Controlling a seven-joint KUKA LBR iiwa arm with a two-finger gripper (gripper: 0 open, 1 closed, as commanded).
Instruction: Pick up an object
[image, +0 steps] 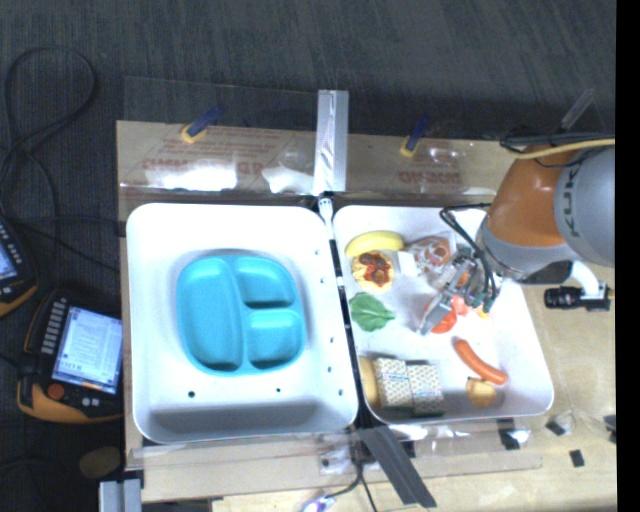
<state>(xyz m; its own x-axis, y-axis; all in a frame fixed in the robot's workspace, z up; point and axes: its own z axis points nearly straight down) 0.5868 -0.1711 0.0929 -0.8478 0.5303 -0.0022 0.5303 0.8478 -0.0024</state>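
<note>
Counter's right bin (530, 345) is cluttered; gripper (440, 318) sits mid-bin over a red tomato-like piece (447, 316), can't tell its grip state. I'd drop straight down, avoiding the sausage (481, 362) at lower right

Both white bins (150, 330) look like smooth, glossy plastic. The blue divided tray (240, 310) has a matt plastic sheen. The tabletop (580, 400) is bare wood.

Blue divided tray (240, 310) in left bin (160, 400), handheld pendant (75, 355) beside bench
</note>
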